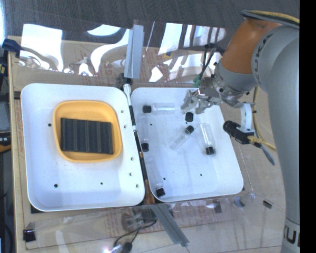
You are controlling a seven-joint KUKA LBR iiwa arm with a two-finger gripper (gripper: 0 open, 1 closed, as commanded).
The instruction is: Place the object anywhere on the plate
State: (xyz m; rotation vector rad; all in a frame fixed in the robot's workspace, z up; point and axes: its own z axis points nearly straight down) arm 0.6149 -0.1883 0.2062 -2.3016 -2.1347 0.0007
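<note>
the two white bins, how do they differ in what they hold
The left bin holds one yellow plate with a dark ribbed insert; the right bin holds several clear vials with black caps, scattered and lying flat. The gripper is over the right bin, not the left bin. Both are shallow, white and square with rounded corners.

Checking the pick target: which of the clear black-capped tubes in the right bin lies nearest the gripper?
The short tube directly below the gripper, in the right bin. The other tubes lie farther left or lower.
</note>
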